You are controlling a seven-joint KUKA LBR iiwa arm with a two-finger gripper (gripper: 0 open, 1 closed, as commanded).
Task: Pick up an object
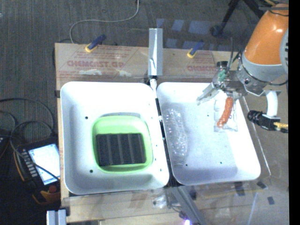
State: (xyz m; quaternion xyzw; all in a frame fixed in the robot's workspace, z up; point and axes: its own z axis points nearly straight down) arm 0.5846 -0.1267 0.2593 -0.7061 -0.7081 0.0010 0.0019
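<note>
camera view:
arm: grey KUKA arm w/ orange band (267,36), reaching in from right, wrist over upper right part of right bin.
gripper: two-finger metal gripper (216,89), fingers spread fairly wide, one long thin finger (206,95) slanting down-left, tip just over bin floor; nothing seen betw. fingers.
task obj: orange carrot-like stick in clear plastic bag (225,112), lying lengthwise in right bin's upper right area, just below and right of gripper, near right wall. Whether a fingertip touches the bag: can't tell.
right bin: shallow white plastic bin (243,170), also has a crinkled clear plastic wrap/bubble-like piece (174,131) along its left side, well apart from carrot bag.
left bin: shallow white plastic bin (75,97), holds a light green rounded plastic tray w/ dark ribbed insert (122,146), sitting approx. centre, toward the lower half.
divider: grey metal bar (155,55) upright betw. the two bins at top edge.
bench: brown cardboard-like board (108,62) behind bins, w/ two blue-yellow clamps (95,43) on back edge.
floor, left: small screen device w/ cables (40,162) beside bench.
</note>
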